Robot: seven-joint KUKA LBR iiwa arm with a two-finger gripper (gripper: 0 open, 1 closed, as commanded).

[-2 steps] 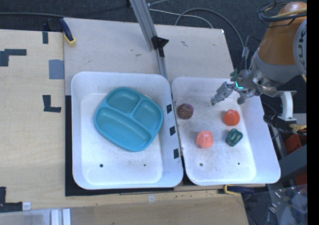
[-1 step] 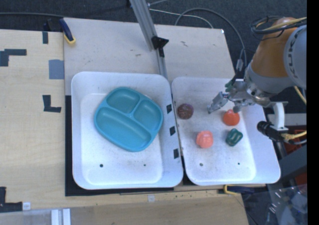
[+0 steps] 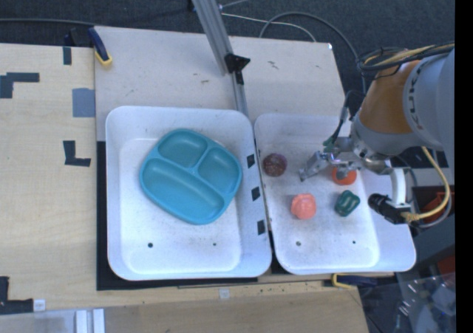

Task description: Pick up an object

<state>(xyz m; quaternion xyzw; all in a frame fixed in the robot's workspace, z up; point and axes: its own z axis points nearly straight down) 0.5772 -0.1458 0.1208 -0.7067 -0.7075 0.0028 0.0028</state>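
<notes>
The right bin holds several small objects. A dark maroon ball lies near its left wall. Toward the middle sits an orange-pink lump, and a dark green piece lies to its right. A small red-orange object sits directly beside and partly under my gripper, which hangs low over the bin's middle right. I cannot tell whether the red-orange object is gripped or just lying next to the gripper. The grey arm with its orange band reaches in from the right.
The left bin carries a teal divided plate. A slanted metal pole runs down to the gap between the bins. Cables loop beside the right bin's right wall.
</notes>
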